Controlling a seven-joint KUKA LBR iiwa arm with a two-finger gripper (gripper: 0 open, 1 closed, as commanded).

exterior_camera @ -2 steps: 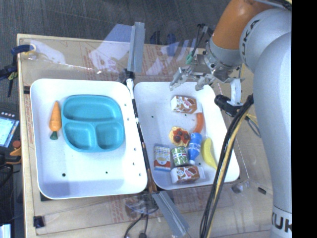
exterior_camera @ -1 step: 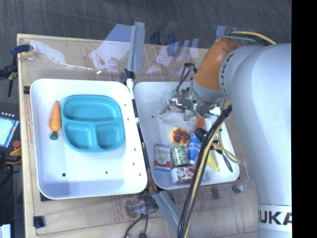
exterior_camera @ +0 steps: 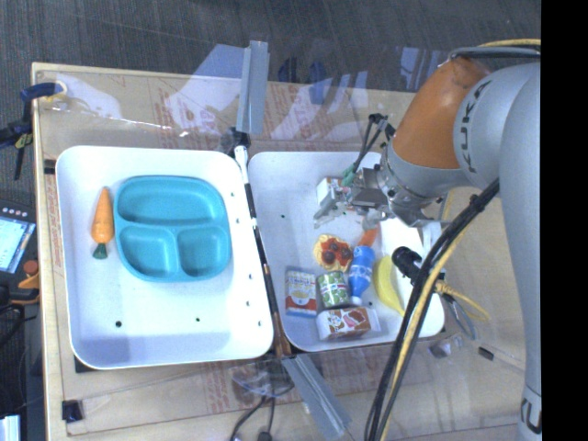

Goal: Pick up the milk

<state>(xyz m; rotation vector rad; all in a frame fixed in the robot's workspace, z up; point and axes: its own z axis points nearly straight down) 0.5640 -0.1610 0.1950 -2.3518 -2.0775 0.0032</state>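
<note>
1. Two white bins sit side by side on the bench: left bin (exterior_camera: 83,329), right bin (exterior_camera: 280,209).
2. Left bin holds a blue tray (exterior_camera: 175,225) with three compartments; a carrot (exterior_camera: 102,220) lies just beside the tray's left edge, green end toward the camera.
3. Arm (exterior_camera: 478,145) reaches in from the right, orange band above the wrist, bent over the right bin's far half.
4. Gripper (exterior_camera: 342,198) hangs low over the upper middle of the right bin, pointing left. Whether the claw is released or clenched, I cannot tell; metal parts blur together there.
5. Milk (exterior_camera: 347,322), a small carton lying on its side, rests at the near edge of the right bin, well apart from the gripper.
6. Just behind the milk: a small box (exterior_camera: 300,292) on the left, a green can (exterior_camera: 333,288) beside it.
7. A blue bottle (exterior_camera: 361,270) stands to the can's right, orange cap toward the gripper.
8. A banana (exterior_camera: 390,285) lies near the bin's right wall, next to the bottle.
9. An orange-yellow snack item (exterior_camera: 332,251) lies between the gripper and the can.
10. Black cables (exterior_camera: 413,329) trail from the arm across the bin's near right corner.
</note>
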